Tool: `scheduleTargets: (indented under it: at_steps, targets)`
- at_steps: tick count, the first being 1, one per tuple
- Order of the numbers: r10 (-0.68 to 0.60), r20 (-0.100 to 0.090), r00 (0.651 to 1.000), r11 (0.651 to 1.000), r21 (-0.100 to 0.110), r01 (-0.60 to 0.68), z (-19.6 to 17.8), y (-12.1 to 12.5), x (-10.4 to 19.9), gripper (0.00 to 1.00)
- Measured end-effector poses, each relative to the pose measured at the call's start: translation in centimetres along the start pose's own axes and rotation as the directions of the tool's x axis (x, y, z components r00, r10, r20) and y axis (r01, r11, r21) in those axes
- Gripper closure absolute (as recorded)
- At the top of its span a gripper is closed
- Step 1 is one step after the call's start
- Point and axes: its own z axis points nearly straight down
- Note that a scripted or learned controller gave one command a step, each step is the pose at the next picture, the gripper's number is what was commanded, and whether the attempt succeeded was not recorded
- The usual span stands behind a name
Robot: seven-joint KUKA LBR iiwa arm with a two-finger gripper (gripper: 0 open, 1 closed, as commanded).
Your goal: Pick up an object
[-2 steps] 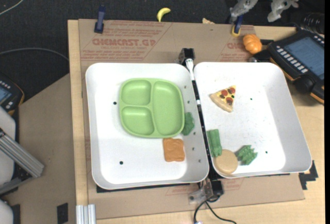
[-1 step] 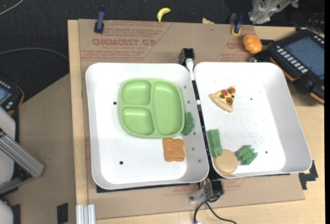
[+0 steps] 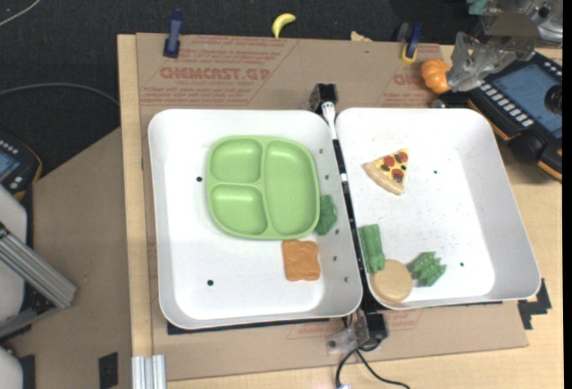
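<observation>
My gripper (image 3: 468, 65) hangs at the upper right, beyond the far edge of the right bin (image 3: 465, 132) and next to a small orange ball (image 3: 433, 74) on the cardboard. The right bin holds a pizza slice (image 3: 389, 171), a green stick-like piece (image 3: 370, 246), a tan round disc (image 3: 391, 283) and a green leafy toy (image 3: 427, 268). In the left bin (image 3: 174, 226) lie a green divided plate (image 3: 264, 186), an orange toast-like piece (image 3: 301, 259) and a small green piece (image 3: 326, 215) against the right wall.
A yellow banana toy (image 3: 282, 22) lies at the far edge of the cardboard. Blue clamps (image 3: 172, 34) (image 3: 411, 40) grip the board's far edge. A dark device (image 3: 523, 101) sits to the right of the bins.
</observation>
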Motion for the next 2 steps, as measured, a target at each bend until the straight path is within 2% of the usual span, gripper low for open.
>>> scheduleTargets:
  at_steps: [1,2]
  targets:
    - [-0.001,0.0,1.0,1.0,0.0,0.001,3.0,-4.2,-1.1,1.0]
    - [-0.011,-0.001,1.0,1.0,-0.024,0.011,-9.6,-0.7,4.8,1.0]
